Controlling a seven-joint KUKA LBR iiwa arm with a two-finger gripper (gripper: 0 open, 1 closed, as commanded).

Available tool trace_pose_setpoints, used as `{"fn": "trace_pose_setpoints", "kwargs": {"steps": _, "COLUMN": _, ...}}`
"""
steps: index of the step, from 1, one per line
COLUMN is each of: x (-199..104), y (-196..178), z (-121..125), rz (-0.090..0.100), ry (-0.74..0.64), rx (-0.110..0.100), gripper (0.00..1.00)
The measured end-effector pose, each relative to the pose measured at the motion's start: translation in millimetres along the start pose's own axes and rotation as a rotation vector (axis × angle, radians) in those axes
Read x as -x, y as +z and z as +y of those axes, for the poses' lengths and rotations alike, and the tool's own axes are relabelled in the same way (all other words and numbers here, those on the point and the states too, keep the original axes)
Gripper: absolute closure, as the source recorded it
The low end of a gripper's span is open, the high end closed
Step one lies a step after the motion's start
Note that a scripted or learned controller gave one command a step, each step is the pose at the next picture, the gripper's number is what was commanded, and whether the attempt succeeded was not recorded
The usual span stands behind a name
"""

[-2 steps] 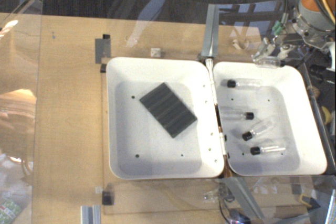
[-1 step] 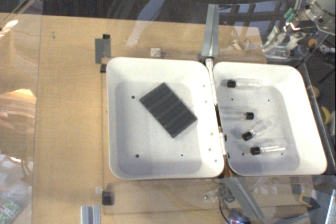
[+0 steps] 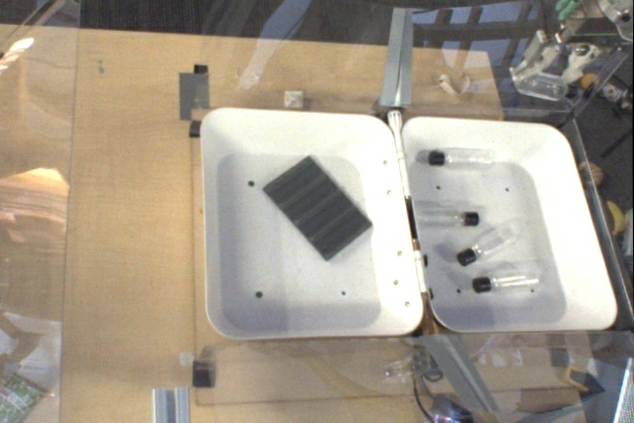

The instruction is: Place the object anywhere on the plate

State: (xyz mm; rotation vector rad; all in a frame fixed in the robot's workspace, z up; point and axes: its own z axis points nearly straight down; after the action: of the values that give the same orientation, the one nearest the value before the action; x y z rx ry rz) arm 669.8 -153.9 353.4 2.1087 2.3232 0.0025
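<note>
A dark grey ridged plate (image 3: 317, 207) lies flat and turned at an angle in the middle of the left bin (image 3: 228, 312). Several clear vials with black caps lie in the right bin (image 3: 584, 307): one at the back (image 3: 459, 157), one in the middle (image 3: 454, 217), one below it (image 3: 483, 248) and one near the front (image 3: 505, 283). My gripper (image 3: 547, 72) hangs at the upper right, beyond the right bin's back edge, well away from the vials and the plate. Nothing shows in it.
A metal post (image 3: 398, 59) stands behind the seam between the two bins. A small black bracket (image 3: 196, 92) and a little white block (image 3: 293, 99) sit on the wooden bench behind the left bin. Cables and clamps lie along the front edge.
</note>
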Motion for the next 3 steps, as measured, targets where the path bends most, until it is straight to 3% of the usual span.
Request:
{"fn": "trace_pose_setpoints", "kwargs": {"steps": 1, "x": 6.0, "y": 112.8, "z": -1.3, "rz": 0.001, "ry": -0.074, "rx": -0.001, "gripper": 1.00}}
{"fn": "trace_pose_setpoints", "kwargs": {"steps": 3, "x": 50.4, "y": 69.0, "z": -5.1, "rz": -0.001, "ry": -0.128, "rx": 0.001, "gripper": 1.00}}
